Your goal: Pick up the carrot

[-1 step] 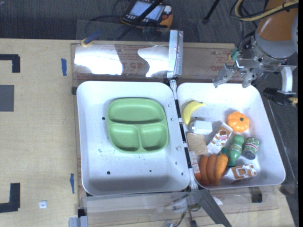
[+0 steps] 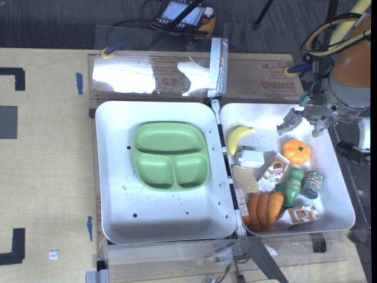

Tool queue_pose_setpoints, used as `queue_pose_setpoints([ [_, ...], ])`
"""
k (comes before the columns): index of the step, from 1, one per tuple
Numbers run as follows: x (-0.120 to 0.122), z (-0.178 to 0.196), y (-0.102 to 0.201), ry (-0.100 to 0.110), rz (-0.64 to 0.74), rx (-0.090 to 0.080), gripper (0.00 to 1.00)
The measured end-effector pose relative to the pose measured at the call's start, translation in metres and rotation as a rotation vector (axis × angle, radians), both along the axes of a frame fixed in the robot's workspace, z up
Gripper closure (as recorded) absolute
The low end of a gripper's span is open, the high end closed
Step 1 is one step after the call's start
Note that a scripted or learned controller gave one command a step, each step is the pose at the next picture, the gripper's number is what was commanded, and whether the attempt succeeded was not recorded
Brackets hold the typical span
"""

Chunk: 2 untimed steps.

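Note:
The carrot (image 2: 265, 210), a bunch of orange pieces side by side, lies at the front left of the right bin (image 2: 344, 208). My gripper (image 2: 306, 123) hovers over the back of that bin, well behind the carrot and just above an orange pumpkin (image 2: 296, 151). Its fingers (image 2: 290, 122) are spread open and nothing is between them.
Around the carrot lie a bread slice (image 2: 244, 178), a juice carton (image 2: 274, 173), a green bottle (image 2: 291, 187), a can (image 2: 312, 183) and a small carton (image 2: 303, 215). A banana (image 2: 238, 137) and a white box (image 2: 251, 158) sit further back. The left bin (image 2: 112, 211) holds a green divided plate (image 2: 171, 155).

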<state>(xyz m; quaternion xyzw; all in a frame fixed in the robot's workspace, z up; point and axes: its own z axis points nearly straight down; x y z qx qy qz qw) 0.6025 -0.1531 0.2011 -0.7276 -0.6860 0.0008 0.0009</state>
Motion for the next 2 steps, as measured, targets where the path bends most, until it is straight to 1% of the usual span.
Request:
queue_pose_setpoints([
  [1,-0.006,-0.107,-0.048,-0.004,0.233,0.000,0.00],
  [2,0.015,-0.115,-0.049,-0.006,0.274,0.006,0.00],
])
